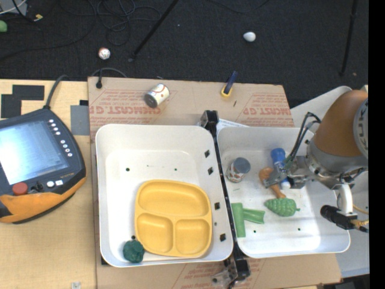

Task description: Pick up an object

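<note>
Lowest in the frame, a dark green lump [133, 250] is seen in the lower left corner of the left bin [114, 161], just beside a yellow divided tray [174, 217] that fills most of that bin's floor. At the far left of the frame, a teach pendant [37, 161] is laid on the desk [54, 251].

Right of centre, the right bin [325, 242] is seen to hold a small grey can [239, 168], a flat green block [243, 217], a knobbly green toy [281, 206], an orange piece [272, 182] and a blue bottle [278, 157]. The gripper [287, 177] is lowered among the last three, at centre right.

Whether the fingers are open or shut cannot be told; nothing is visibly held.

A failed grasp is judged likely: the orange piece, blue bottle and green toy are crowded together, so one could be nudged aside or two could be caught at once and slip on lifting.
</note>
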You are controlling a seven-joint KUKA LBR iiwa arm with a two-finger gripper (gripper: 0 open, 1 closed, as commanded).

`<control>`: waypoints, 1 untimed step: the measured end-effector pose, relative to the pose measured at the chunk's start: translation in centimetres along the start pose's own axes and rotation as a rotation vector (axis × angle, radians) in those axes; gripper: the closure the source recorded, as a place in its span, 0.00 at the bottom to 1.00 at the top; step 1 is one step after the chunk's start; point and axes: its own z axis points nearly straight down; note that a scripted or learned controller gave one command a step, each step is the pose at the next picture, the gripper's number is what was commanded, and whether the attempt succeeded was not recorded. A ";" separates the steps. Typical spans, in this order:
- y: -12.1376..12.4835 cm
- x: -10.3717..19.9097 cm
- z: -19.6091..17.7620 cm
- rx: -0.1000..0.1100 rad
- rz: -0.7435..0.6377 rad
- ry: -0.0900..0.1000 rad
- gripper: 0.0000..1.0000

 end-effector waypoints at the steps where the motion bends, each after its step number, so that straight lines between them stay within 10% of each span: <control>1: 5.6 1.7 1.1 0.000 -0.001 -0.001 0.00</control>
